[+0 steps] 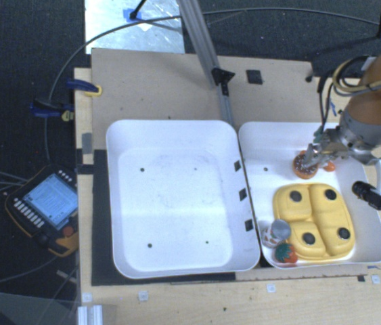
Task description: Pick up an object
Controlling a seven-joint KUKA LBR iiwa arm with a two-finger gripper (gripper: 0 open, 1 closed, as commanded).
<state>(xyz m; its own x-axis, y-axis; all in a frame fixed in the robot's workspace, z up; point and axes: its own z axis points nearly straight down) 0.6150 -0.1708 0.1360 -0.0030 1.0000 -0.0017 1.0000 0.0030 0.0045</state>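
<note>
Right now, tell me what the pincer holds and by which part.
It cannot be told. The pincer sits right at a small orange-brown object in the right bin, but a grip is not visible.

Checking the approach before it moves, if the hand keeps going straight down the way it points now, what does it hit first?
Most likely the small orange and brown object in the right bin, directly under the hand. Depth is unclear from this slanted view, so they may already be touching.
</note>
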